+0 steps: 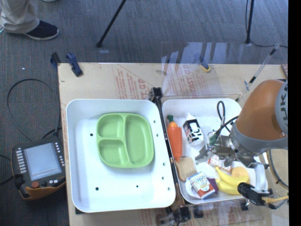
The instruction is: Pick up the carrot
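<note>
Reaching the carrot (175, 140) cleanly looks like the step in hand, and I judge the approach has not yet arrived: in the camera view the gripper (212, 150) hangs over the middle of the right bin (203, 102), to the right of the carrot and apart from it, and whether it is open or closed cannot be told from this slanted look. The carrot lies lengthwise against the right bin's left wall, its green top toward the far end. A good try would probably come down over the carrot's middle with the closing direction across its narrow width, watching the wall on one side and the bread slice (186, 167) touching or just beside the near tip. A small black-and-white carton (193, 131) lies just right of the carrot; a banana (227, 182) and a snack pouch (201, 183) crowd the near end, away from it. Left of the carrot, past the wall, the left bin (80, 126) bears a green divided plate (125, 140). Both bins rest on a cardboard-covered bench (113, 79) over grey carpet (70, 22), with a teach pendant (40, 164) on the floor far left of the carrot and tripod legs (115, 15) beyond.
</note>
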### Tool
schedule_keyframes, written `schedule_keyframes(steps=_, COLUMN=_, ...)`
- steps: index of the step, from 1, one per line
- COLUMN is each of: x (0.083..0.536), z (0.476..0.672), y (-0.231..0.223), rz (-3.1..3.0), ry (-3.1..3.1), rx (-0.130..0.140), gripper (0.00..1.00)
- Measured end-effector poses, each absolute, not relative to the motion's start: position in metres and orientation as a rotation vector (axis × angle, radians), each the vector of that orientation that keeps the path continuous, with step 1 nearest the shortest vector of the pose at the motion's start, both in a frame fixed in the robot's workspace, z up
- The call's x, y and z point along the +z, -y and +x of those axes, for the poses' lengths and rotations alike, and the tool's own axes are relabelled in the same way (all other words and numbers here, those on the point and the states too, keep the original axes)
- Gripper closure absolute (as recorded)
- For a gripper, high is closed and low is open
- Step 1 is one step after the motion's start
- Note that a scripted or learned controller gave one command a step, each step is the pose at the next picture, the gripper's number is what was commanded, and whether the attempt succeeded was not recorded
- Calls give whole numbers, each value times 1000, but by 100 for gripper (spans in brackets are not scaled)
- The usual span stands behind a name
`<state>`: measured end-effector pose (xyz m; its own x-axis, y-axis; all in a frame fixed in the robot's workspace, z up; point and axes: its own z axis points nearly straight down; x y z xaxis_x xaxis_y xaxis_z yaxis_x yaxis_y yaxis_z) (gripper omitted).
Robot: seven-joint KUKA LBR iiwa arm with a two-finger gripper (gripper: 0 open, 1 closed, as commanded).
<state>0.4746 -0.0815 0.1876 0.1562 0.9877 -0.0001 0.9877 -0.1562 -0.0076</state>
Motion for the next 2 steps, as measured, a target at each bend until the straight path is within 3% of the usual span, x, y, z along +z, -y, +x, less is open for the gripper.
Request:
schedule_keyframes(steps=1, x=186, z=497, y=-11, rz=-2441, ry=1963, rx=7, gripper=0)
schedule_keyframes(steps=2, x=186, z=575, y=20, rz=-2440, ry=1975, rx=6, gripper=0)
